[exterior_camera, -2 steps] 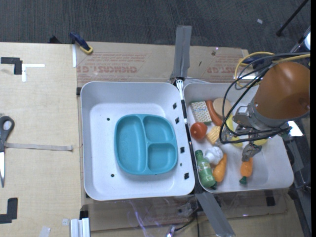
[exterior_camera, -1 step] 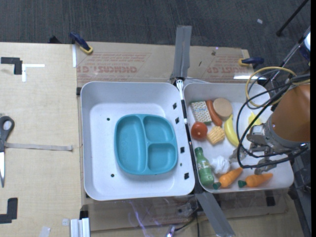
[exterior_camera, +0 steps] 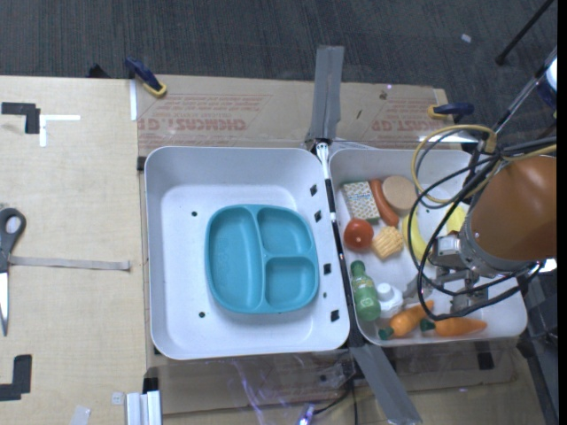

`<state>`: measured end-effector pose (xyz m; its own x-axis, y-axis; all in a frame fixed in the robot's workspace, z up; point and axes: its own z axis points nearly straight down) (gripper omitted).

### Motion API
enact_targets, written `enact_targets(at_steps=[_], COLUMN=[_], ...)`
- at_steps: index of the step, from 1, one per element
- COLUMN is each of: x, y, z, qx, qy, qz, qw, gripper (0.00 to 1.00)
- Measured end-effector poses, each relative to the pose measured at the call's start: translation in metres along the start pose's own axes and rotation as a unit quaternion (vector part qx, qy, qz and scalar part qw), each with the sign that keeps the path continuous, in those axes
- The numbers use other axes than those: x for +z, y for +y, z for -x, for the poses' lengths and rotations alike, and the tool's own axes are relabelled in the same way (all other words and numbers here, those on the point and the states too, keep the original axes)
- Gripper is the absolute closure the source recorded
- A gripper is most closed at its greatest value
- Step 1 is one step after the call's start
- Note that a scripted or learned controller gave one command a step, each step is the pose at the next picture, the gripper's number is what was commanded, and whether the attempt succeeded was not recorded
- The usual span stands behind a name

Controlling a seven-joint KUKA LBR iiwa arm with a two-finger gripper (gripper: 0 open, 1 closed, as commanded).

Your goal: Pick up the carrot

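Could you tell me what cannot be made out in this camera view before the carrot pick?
- Gripper: tangled among cables, finger state unreadable.
- Carrot: near the gripper, contact unclear.
- Yellow item: mostly hidden behind the arm.
- Green bottle: label too small to read.

Two bins sitting side by side on the desk (exterior_camera: 71, 237), toys lying in the right one.
Left bin (exterior_camera: 168, 326) holding a divided plate (exterior_camera: 263, 258). Right bin (exterior_camera: 505, 330): carrot (exterior_camera: 459, 328) lying along the near wall, bottle (exterior_camera: 364, 291) standing by the left wall, tomato (exterior_camera: 358, 233) sitting behind it. Pincer (exterior_camera: 454, 283) hanging just behind the carrot. Scissors (exterior_camera: 7, 255) lying far left.
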<state>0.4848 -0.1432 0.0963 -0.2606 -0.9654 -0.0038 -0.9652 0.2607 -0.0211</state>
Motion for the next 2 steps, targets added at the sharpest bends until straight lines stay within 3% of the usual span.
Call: enact_targets(at_steps=[1, 2], x=[0.0012, -0.0084], y=[0.0135, 0.0112], z=[0.0405, 0.0447], qx=[-0.049, -0.048], qy=[0.002, -0.002], qz=[0.004, 0.001], qw=[0.9988, 0.9988], gripper=[0.00, 1.00])
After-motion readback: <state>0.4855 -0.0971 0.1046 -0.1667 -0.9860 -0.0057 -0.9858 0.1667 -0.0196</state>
